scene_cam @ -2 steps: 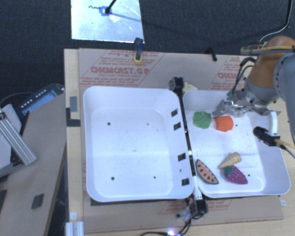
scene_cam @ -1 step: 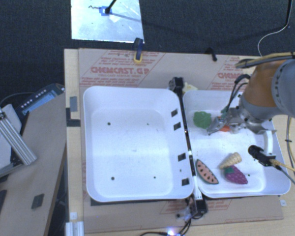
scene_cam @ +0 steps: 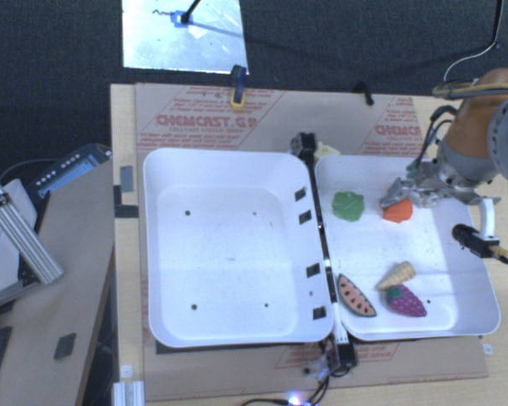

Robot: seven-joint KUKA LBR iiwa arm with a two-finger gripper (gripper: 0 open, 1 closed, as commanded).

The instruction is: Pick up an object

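A: Orange toy point(scene_cam: 398, 212), sitting in the right bin point(scene_cam: 457, 320), up near the far side.

B: Touching the gripper point(scene_cam: 395, 200)?

A: Looking like it. Sitting just under the grey tips, a little toward the near side of the bin.

B: Being held?

A: Hard telling. Not seeing the toy between two fingers. Not seeing open or shut either, with the grey metal bunching up there.

B: Lying which way from the arm point(scene_cam: 478, 142)?

A: To the left of the arm, with the arm reaching in from the right and hanging over the far right corner of the bin.

B: Pointing anywhere?

A: Not really. Looking short and round, maybe a bit wider side to side. No clear long way to it, so guessing any grab angle works.

B: Anything crowding the toy?

A: Green toy point(scene_cam: 349, 205) lying just to the left, with a gap between. Cone point(scene_cam: 395, 275), purple grapes point(scene_cam: 405, 300) and watermelon slice point(scene_cam: 356, 295) lying well apart, down at the near end.

B: And the left bin point(scene_cam: 165, 176)?

A: Sitting right beside the right one, white too.

B: Guessing the next bit?

A: Closing on the orange toy, then lifting slowly.
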